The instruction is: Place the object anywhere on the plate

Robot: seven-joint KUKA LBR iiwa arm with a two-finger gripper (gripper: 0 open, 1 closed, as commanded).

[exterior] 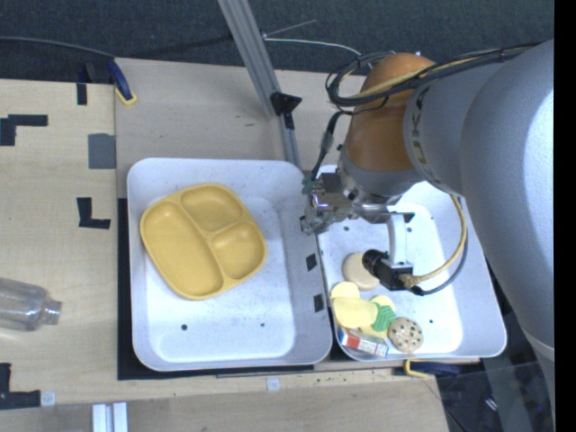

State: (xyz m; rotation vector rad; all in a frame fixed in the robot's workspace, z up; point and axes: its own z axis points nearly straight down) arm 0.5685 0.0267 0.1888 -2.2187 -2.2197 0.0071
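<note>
A yellow plate (202,238) with three compartments lies in the left bin (216,336), toward its upper left. In the right bin (454,327), several small toy foods cluster at the front left: a cream round piece (362,269), a yellow piece (353,310), a green piece (384,317), a speckled cookie (406,333) and a red and white box (364,342). My gripper (317,210) hangs over the wall between the two bins, above and left of that cluster. I see nothing held in it.
The grey arm with its orange band (387,120) covers the upper part of the right bin. A slanted metal rail (256,61) runs down to the bins' back edge. A clear plastic bottle (22,302) lies on the bench at far left.
</note>
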